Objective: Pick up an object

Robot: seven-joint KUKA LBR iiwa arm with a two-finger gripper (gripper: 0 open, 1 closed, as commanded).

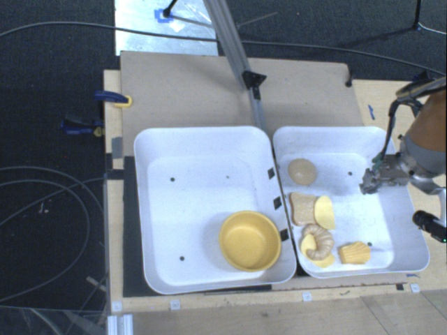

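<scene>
Left bin, lower centre: yellow bowl inside. Right bin: tan bread slice, round bun, croissant, yellow wedge clustered lower left of tool, apart from it. Tool near right edge; grip state cannot be told.

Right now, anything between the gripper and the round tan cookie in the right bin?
No. In the camera view, the stretch from the gripper to the round tan cookie is bare white floor of the right bin.
</scene>
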